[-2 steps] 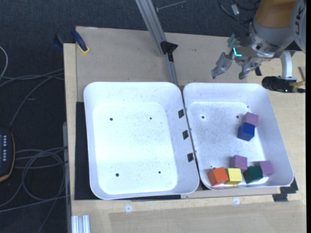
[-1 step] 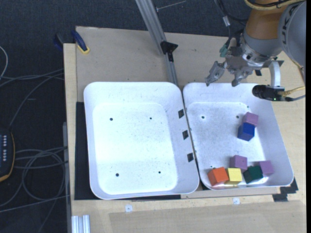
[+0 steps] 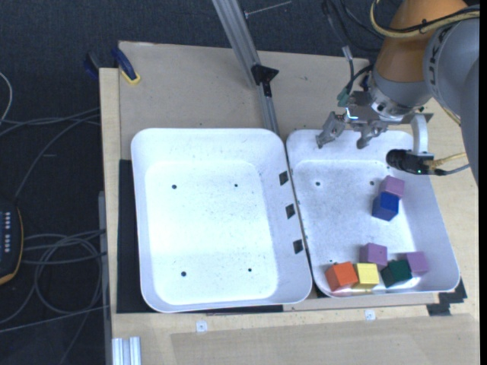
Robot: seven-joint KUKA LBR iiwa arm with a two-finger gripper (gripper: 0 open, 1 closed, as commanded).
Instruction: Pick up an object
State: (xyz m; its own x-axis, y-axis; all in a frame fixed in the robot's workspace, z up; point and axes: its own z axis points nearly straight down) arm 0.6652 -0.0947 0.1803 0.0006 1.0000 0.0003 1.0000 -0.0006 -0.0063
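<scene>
Several small blocks lie in the right bin (image 3: 327, 204). A purple block (image 3: 393, 185) touches a blue block (image 3: 386, 206) near the right wall. Along the near wall sit an orange block (image 3: 342, 275), a yellow block (image 3: 367, 274), a dark green block (image 3: 396, 272) and two more purple blocks (image 3: 374, 252) (image 3: 417, 261). My gripper (image 3: 350, 133) hangs over the far rim of the right bin, open, with nothing between its fingers (image 3: 329, 131). It is well behind the blocks and apart from them.
The left bin (image 3: 144, 204) stands beside the right one, with black clips (image 3: 289, 210) along their shared edge. A slanted metal rail (image 3: 243, 44) crosses the bench behind the bins. Cables hang off the arm's wrist (image 3: 411, 160).
</scene>
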